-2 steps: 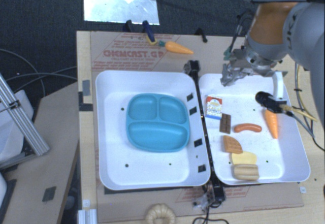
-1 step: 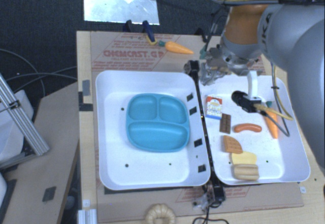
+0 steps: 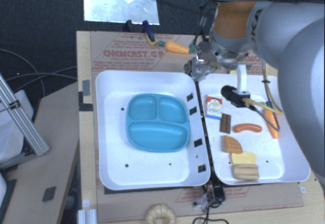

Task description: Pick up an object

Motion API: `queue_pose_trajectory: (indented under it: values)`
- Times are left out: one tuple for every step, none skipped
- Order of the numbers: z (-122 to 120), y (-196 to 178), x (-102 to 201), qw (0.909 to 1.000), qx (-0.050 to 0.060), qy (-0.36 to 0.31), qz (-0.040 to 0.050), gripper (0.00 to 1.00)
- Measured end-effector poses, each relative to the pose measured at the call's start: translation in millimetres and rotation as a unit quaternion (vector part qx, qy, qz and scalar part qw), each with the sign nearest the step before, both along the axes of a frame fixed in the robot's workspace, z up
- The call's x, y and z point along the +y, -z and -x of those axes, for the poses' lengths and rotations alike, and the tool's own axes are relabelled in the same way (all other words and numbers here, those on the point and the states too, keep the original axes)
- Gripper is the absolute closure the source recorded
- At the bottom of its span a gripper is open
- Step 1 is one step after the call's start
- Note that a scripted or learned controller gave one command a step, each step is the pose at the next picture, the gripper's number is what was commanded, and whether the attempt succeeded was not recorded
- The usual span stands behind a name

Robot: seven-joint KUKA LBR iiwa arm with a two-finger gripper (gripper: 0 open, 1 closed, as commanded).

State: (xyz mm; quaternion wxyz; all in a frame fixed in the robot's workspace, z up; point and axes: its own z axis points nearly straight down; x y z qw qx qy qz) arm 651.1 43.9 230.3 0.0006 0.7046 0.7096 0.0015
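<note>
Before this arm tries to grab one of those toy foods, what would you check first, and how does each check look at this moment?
1. Foods within the right bin: ok. The sausage, chocolate bar, cheese wedge and bread roll all lie inside it.
2. Foods spaced apart: partly ok. The sausage lies alone; the cheese wedge and bread roll touch.
3. Gripper above a target: not ok. It sits at the bins' top edge, away from the foods.
4. Fingers open: cannot tell.
5. Gripper carrying nothing: cannot tell.
6. Blue plate out of the way: ok, it lies in the left bin.
</note>
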Motion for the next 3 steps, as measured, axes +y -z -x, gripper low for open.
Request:
queue_pose_trajectory:
  values:
    - [-2.7,-3.6,-13.3,1.0000,0.001,0.003,0.0004,1.00]
    - [3.0,-3.8,-12.9,1.0000,0.001,0.004,0.0007,1.00]
    - [3.9,0.4,-19.0,1.0000,0.001,0.004,0.0010,1.00]
